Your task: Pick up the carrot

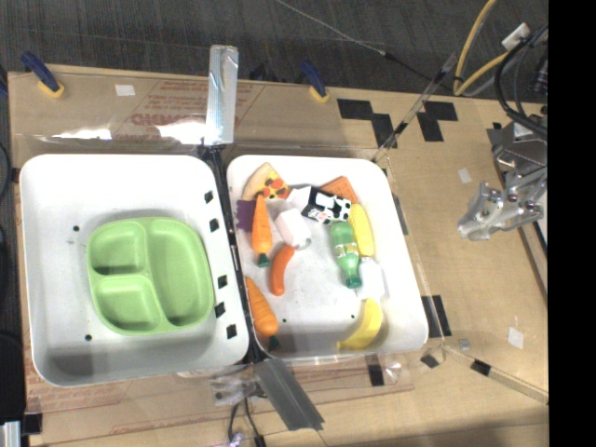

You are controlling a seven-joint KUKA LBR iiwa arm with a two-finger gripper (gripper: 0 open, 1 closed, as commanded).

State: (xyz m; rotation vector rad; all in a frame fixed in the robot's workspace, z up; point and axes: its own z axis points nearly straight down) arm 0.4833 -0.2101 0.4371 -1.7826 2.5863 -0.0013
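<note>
Green divided plate (149, 274) in left bin (37, 250); right bin (396, 277) crowded — carrot (262, 225), sausage (279, 268), green bottle (346, 254), bananas (365, 326). End effector (494, 210) over bench (484, 296), right.

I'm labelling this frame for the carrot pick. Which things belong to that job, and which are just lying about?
In the job:
carrot
similar orange piece, perhaps a second carrot
hand
right bin

Lying about:
green plate
green bottle
banana
sausage
pizza slice
</note>
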